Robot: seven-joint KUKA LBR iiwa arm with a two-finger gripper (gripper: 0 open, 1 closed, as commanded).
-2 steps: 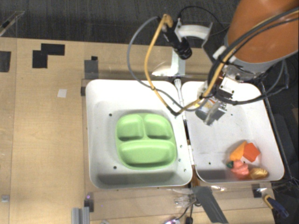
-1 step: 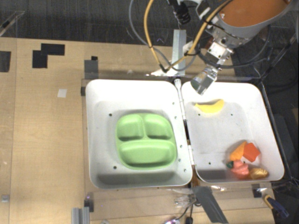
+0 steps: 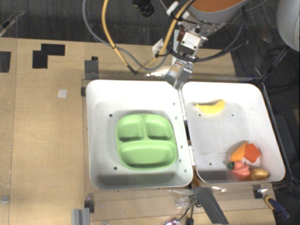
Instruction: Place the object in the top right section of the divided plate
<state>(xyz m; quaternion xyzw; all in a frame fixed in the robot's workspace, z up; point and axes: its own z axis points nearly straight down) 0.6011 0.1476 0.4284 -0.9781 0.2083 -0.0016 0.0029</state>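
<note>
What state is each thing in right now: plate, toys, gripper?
Divided plate: flat in the left bin, all three sections bare.
Banana: lying loose near the right bin's far wall.
Toy pile: heaped in the right bin's near right corner, untouched.
Gripper: above the divider between the bins at the far edge, holding nothing visible.

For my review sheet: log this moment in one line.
gripper above bins' far edge | plate in left bin | banana, toys in right bin

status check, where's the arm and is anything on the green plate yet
Gripper over the rear rim between the bins, nothing seen in it. Green divided plate bare, left bin. Banana and toy pile in right bin.
</note>
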